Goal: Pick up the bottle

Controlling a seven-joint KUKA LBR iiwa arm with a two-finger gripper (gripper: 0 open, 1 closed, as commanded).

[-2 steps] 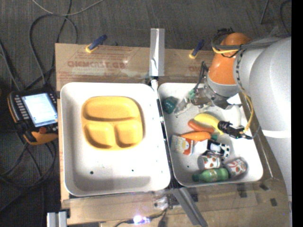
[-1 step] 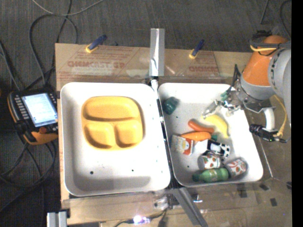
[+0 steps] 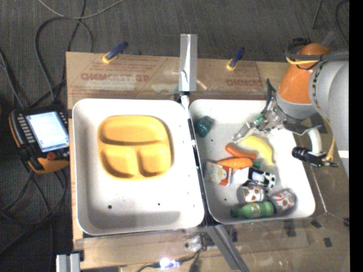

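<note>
With the gripper point(image 3: 245, 132) spread empty at upper right, the bottle point(image 3: 253, 209), wedged against cans point(image 3: 266, 197) low down, could be missed.

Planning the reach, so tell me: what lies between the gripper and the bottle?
In the camera view, the banana, carrots and two cans lie between the gripper and the green bottle at the bin's near edge.

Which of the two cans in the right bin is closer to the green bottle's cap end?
The red-and-white can with its white end up, just above the green bottle near the cap. The other can lies right of the bottle's base, in the right bin.
</note>
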